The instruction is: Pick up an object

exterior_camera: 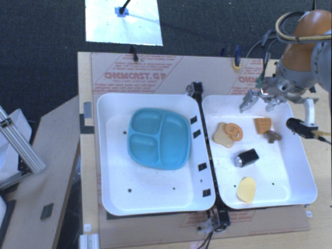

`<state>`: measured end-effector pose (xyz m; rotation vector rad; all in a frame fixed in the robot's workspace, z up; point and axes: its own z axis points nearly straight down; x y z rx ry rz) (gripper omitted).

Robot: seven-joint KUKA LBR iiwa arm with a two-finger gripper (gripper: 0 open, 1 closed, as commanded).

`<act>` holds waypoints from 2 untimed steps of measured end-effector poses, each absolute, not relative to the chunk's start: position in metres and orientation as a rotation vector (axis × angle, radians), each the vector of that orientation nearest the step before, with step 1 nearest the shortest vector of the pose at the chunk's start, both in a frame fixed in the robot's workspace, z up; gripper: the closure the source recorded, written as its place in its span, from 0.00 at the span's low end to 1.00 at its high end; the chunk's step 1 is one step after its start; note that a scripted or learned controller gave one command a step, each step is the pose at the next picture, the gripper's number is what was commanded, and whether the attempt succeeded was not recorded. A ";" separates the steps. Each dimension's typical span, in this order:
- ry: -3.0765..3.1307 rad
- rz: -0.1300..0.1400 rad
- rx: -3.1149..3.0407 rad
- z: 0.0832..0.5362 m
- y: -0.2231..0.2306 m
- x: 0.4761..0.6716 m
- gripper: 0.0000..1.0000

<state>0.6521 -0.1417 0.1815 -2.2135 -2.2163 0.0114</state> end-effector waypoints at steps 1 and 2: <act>-2.227 -0.001 -2.218 0.190 -0.141 0.655 0.00; -2.225 -0.001 -2.221 0.132 -0.147 0.659 0.00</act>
